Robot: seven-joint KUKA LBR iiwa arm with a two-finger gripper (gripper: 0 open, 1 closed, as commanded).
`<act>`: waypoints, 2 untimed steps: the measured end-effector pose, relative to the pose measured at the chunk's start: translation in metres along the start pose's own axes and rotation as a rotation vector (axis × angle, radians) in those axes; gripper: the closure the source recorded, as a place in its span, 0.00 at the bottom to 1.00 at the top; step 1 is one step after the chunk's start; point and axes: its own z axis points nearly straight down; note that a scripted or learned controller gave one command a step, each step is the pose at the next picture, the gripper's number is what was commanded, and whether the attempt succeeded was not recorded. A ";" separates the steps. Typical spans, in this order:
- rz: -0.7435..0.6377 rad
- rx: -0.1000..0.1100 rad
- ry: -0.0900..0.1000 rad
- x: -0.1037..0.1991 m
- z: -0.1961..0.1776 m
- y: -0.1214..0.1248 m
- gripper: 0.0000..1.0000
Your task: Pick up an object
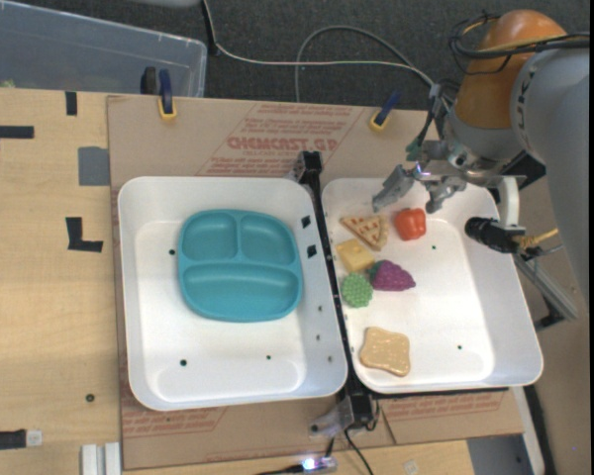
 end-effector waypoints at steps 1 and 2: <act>-0.003 -0.014 -0.002 0.000 -0.009 0.003 0.00; -0.003 -0.009 -0.002 0.002 0.048 -0.007 0.00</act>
